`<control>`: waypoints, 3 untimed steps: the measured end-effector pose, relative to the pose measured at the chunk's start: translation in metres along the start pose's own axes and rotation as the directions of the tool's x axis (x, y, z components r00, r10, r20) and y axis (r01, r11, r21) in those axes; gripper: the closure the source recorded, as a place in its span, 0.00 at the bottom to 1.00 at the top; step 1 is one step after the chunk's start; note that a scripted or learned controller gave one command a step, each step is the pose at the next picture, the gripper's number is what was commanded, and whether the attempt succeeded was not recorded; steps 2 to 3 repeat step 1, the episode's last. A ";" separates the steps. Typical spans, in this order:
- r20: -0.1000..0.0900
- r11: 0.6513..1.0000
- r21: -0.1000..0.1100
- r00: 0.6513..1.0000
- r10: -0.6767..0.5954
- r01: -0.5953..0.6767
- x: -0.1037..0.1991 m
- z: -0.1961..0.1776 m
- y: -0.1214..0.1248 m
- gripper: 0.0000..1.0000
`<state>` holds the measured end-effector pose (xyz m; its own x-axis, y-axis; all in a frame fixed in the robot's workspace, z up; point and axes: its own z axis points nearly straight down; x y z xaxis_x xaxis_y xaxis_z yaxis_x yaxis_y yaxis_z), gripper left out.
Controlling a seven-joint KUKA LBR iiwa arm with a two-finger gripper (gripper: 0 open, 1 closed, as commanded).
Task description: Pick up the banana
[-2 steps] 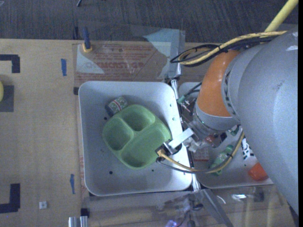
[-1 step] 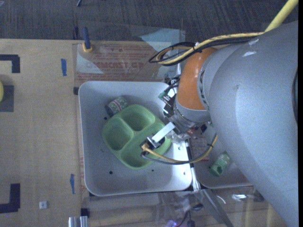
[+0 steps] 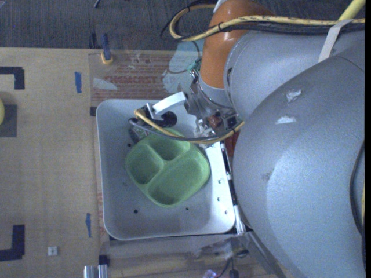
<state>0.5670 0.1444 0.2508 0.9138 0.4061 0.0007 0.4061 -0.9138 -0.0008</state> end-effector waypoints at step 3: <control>0.000 0.993 0.000 0.993 0.121 -0.121 0.080 0.050 -0.052 1.00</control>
